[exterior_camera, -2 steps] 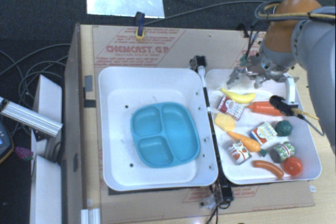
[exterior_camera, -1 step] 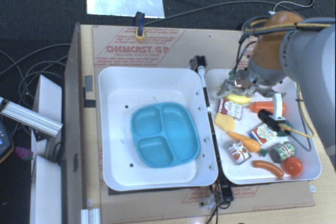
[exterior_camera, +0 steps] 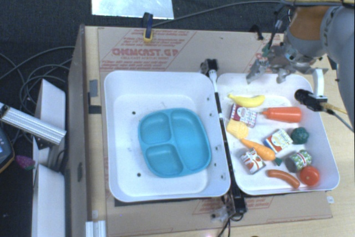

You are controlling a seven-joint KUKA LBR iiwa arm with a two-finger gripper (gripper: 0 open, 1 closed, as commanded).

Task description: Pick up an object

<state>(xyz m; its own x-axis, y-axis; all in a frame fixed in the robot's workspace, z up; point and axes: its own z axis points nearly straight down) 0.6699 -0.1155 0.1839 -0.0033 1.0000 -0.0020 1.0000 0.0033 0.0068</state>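
Note:
My gripper (exterior_camera: 265,75) hangs over the far edge of the right bin (exterior_camera: 327,144), fingers spread open with nothing between them. Just in front of it lies a yellow banana (exterior_camera: 248,100). Further toward the front are a red-and-white carton (exterior_camera: 243,115), a large orange carrot (exterior_camera: 283,114), a piece of corn (exterior_camera: 237,129), a thin carrot (exterior_camera: 258,148), a juice box (exterior_camera: 277,140), a dark green broccoli (exterior_camera: 299,135), a small can (exterior_camera: 252,161), a sausage (exterior_camera: 282,176) and a red tomato (exterior_camera: 309,176).
The left bin (exterior_camera: 125,119) holds a blue divided plate (exterior_camera: 175,141). A black clamp (exterior_camera: 209,67) sits at the far end of the wall between the bins. A black camera unit (exterior_camera: 308,98) on a white bracket juts over the right bin's far right corner.

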